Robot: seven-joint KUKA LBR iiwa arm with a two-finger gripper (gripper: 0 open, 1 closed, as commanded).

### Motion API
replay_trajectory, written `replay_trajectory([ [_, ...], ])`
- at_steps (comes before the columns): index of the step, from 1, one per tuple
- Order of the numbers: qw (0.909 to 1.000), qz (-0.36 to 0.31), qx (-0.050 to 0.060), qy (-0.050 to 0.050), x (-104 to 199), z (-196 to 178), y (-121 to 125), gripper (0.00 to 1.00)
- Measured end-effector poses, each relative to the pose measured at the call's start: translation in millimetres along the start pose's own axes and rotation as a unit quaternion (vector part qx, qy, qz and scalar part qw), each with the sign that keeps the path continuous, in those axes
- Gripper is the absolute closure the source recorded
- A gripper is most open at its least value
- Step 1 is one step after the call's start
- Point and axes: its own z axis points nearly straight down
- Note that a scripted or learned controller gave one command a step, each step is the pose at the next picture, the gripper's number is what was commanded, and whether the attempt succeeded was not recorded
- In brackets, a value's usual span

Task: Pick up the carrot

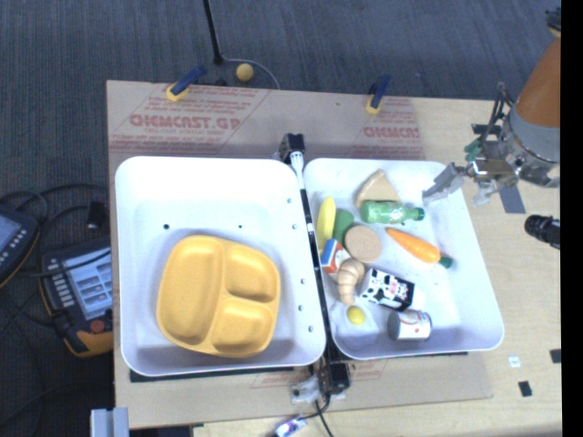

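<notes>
1. Gripper is seen over the upper right rim of the right bin; nothing is held between its fingers; whether they are spread or closed cannot be told at this size.
2. Carrot is lying flat in the right bin, orange body slanted down to the right, green end toward the bin's right wall; gripper is near but apart from it, up and to the right.
3. Green bottle is just above the carrot; round tan disc just to its left; black-and-white box below; the right side looks least crowded, so approach from there is judged easiest.
4. Yellow divided plate is sitting in the left bin, well apart; not involved.
5. Judgement: pick not yet done; descent over the carrot's middle is still needed.
</notes>
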Motion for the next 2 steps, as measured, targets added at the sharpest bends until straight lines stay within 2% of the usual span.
replay_trajectory([
  [1,0.9936,-0.113,0.000,0.001,1.4,141.6,-8.4,0.00],
  [2,0.9937,-0.112,-0.001,0.000,1.3,131.1,-7.5,1.00],
])
